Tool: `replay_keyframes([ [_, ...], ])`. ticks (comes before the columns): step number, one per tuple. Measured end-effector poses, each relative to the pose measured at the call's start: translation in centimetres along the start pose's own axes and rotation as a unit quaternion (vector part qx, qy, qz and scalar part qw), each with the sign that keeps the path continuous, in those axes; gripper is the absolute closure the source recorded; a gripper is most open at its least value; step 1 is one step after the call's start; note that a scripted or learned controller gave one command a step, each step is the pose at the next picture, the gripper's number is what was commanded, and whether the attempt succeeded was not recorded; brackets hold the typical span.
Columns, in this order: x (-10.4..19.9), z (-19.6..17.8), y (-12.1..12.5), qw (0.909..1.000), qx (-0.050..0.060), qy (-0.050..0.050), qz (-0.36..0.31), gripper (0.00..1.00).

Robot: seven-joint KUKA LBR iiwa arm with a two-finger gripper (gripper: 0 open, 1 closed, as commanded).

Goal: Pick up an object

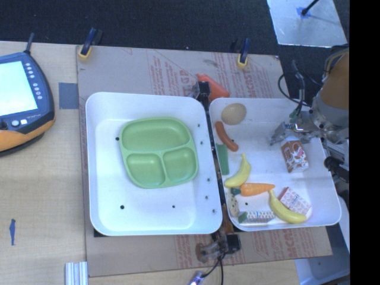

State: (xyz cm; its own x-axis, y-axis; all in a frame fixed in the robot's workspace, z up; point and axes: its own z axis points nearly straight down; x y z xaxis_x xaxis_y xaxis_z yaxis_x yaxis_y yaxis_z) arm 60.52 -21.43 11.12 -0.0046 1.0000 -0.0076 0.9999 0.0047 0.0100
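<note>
Green divided tray (159,152) fills the left bin (98,218); gripper (292,132) spread open above the right bin's (332,215) red-brown packet (294,157), empty.

Dark carpet floor (148,10), wooden bench (35,206), cardboard sheet (160,70), clamps (88,45)

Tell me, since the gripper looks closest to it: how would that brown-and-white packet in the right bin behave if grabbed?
The packet looks flat and crinkly, so probably light and floppy. Its glossy wrapper may slip between fingers. Lying flat on the right bin floor, it likely slides rather than rolls.
</note>
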Motion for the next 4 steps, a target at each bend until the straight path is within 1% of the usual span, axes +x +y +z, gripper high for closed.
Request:
replay_keyframes([
  [1,0.0,0.5,-0.4,1.0,-0.008,-0.003,-0.002,0.0],
  [2,0.1,0.5,-0.8,0.9999,-0.012,-0.004,-0.003,0.0],
  [4,0.1,0.5,-1.9,0.9999,-0.011,-0.004,-0.003,0.0],
])
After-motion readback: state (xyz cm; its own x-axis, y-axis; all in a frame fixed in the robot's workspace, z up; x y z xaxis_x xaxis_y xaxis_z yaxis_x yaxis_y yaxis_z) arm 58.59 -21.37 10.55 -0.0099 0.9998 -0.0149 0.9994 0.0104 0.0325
